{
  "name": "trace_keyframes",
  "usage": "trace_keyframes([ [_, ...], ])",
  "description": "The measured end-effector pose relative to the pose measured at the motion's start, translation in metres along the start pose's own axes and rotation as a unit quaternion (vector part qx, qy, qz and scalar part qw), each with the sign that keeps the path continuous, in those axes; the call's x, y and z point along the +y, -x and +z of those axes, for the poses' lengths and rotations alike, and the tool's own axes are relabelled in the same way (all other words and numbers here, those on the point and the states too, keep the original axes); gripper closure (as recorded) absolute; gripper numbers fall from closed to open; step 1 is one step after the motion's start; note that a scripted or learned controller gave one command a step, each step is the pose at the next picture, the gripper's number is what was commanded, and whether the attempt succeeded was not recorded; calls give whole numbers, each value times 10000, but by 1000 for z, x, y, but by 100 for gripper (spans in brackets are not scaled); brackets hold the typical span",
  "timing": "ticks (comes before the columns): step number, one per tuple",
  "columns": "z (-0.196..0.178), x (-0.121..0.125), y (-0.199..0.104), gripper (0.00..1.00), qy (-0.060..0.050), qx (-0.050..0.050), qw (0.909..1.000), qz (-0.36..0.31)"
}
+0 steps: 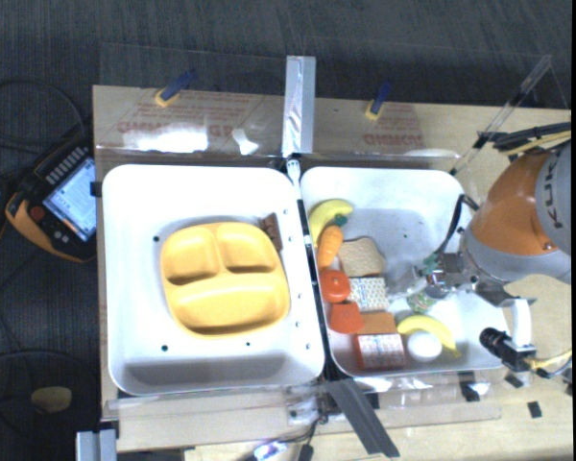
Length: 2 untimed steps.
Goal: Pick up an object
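The right bin (432, 185) holds a crowd of toy food packed along its left and lower parts. At its upper left lies a yellow banana (328, 212), curved, with a carrot (329, 246) slanting just below it and touching it. Beside the carrot sits a brown slice of bread (362, 255). Under these come a red tomato (335, 285), a pale checkered cracker (368, 292), an orange-red block (345, 317) and a red-and-white box (380, 351) at the bin's lower edge. A second banana (428, 329) lies lower right, against a white egg (424, 347) — two bananas in all, one of each other piece.

The gripper (429, 281) hangs low over the middle right of this bin, just above the second banana. Its tip is a dark, small tangle of metal, and I cannot tell whether the fingers are spread or pressed together, nor whether anything sits between them. The arm's orange band (511, 211) is cut off by the frame's right edge.

The left bin (125, 257) carries one yellow divided tray (225, 277) at its centre, with a small brown piece (272, 229) at the tray's upper right corner — too small to identify.
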<state>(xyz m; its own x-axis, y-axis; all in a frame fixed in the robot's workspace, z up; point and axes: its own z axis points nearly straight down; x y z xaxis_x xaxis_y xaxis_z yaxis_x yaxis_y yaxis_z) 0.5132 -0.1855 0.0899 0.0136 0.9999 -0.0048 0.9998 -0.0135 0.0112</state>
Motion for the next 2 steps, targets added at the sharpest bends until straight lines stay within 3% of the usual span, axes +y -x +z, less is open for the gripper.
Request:
trace_keyframes([
  [1, 1, 24, 20, 0, -61, 113, 9991, -409],
  [2, -39, 36, 30, 0, -73, 41, 9958, -915],
])
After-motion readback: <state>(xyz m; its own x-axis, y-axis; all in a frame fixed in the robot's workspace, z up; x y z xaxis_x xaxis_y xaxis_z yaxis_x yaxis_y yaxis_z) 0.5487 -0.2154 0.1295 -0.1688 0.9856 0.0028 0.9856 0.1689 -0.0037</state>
